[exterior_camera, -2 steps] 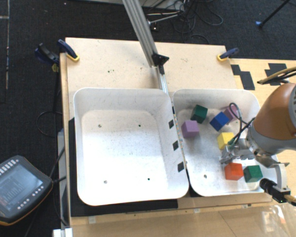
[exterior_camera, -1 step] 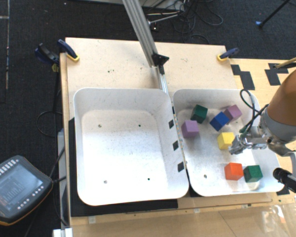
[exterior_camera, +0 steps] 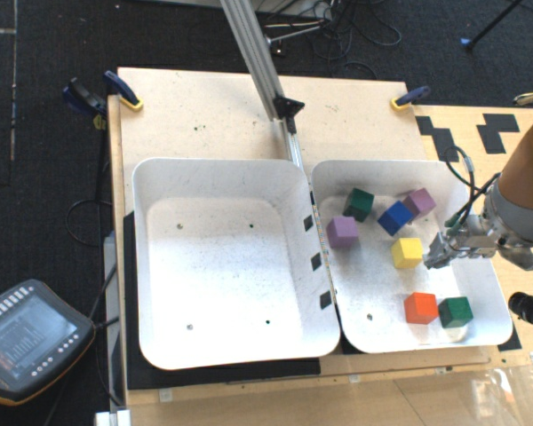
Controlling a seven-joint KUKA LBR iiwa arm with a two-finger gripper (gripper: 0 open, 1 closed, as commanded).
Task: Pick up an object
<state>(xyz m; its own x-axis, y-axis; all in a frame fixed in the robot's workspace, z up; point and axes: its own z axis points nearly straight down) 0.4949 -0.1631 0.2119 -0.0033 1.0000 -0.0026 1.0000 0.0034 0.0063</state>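
The right bin (exterior_camera: pixel 373 335) holds several small cubes: a dark green one (exterior_camera: pixel 360 204), a blue one (exterior_camera: pixel 395 217), two purple ones (exterior_camera: pixel 418 202) (exterior_camera: pixel 341 231), a yellow one (exterior_camera: pixel 407 252), an orange one (exterior_camera: pixel 420 308) and a green one (exterior_camera: pixel 456 311). My gripper (exterior_camera: pixel 440 254) reaches in from the right and hangs low over the bin, its tip just right of the yellow cube. Nothing shows between its fingers.
The left bin (exterior_camera: pixel 160 193) lies beside the right one on the wooden bench. A metal pole (exterior_camera: pixel 253 47) slants up from between the bins. Clamps (exterior_camera: pixel 124 91) (exterior_camera: pixel 410 97) sit at the bench's far corners. A teach pendant (exterior_camera: pixel 27 340) lies at lower left.
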